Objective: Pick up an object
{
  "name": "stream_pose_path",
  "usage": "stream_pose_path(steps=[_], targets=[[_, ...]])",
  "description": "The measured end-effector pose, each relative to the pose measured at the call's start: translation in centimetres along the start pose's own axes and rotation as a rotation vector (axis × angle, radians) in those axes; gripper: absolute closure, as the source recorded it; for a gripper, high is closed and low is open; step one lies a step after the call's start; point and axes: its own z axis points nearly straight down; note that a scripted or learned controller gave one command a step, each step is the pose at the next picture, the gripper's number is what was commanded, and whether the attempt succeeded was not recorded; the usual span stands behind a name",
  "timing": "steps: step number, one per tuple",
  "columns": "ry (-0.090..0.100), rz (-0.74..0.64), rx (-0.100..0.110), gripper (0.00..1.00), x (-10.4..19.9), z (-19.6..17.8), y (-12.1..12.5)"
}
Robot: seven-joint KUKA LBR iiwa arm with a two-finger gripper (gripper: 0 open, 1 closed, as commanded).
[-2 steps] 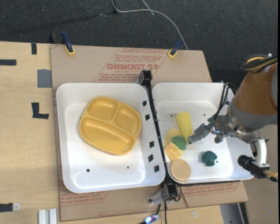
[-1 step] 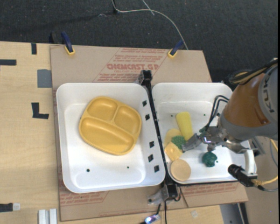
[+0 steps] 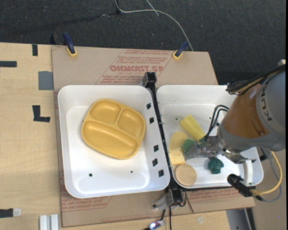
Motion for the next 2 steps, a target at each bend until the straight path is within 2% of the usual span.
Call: stream_pose_path(steps=[1, 2], targets=[[0.000, -0.001, -0.001, 1.00, 0.0, -1.2, 0.1], [0.003, -0.003, -0.003, 1.00, 0.8, -6.8, -0.4]])
